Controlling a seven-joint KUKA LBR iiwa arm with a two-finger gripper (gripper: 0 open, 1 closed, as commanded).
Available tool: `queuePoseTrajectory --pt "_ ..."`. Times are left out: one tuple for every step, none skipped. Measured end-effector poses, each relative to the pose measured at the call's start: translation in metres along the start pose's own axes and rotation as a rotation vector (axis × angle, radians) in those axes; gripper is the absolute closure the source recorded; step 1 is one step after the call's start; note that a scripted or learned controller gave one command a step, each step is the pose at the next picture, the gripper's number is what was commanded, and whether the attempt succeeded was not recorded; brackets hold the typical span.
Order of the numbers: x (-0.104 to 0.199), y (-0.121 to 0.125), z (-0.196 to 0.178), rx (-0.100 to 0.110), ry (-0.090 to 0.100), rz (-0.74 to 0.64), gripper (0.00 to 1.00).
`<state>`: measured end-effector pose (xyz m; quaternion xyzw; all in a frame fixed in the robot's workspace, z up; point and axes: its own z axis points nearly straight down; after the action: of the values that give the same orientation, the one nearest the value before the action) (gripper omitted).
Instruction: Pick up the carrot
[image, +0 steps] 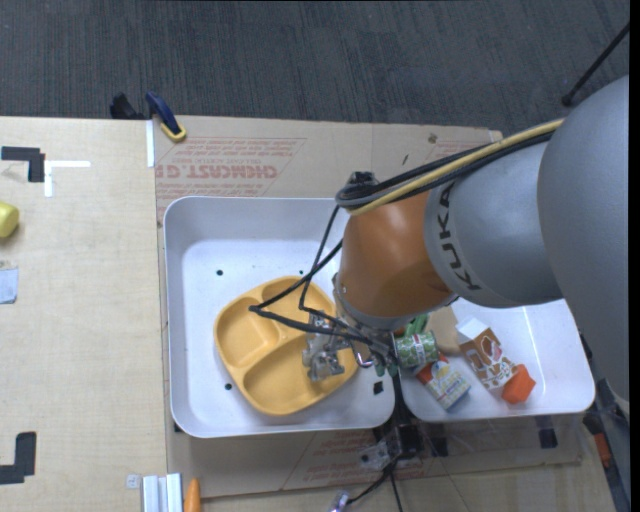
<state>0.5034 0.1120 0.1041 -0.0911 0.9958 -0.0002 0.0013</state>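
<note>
Hovering over the yellow divided plate (262, 350) in the left bin (190, 300), the claw (323, 362) hangs low; whether it grips anything cannot be told. The carrot (516, 385) lies in the right bin (560, 400), well apart.

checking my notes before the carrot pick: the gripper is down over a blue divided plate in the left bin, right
Not quite. The camera view shows the divided plate is yellow, not blue. The rest holds: the gripper is down over it, and the plate lies in the left bin.
</note>
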Motion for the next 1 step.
queuePoseTrajectory --pt "-0.0086 0.0006 0.0117 -0.002 -0.002 -0.378 1.00"
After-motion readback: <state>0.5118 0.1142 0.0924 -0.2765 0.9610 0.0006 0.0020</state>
